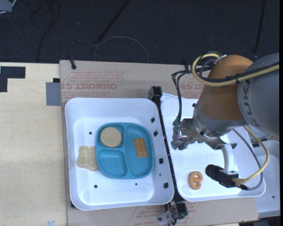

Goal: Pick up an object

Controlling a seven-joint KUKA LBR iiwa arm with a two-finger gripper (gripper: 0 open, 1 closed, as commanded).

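Gripper (179,138) hangs centre-right over the right shallow white bin (198,161), its spread impossible to tell. Small orange pretzel-shaped toy (195,180) lies apart below it, probably the handiest target.

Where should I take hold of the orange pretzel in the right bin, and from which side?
Probably from straight above. The orange pretzel lies flat on the floor of the right bin, close to its near wall, so no side offers a way under it. Bring the hand down over it and close across its outer edges at the narrower width.
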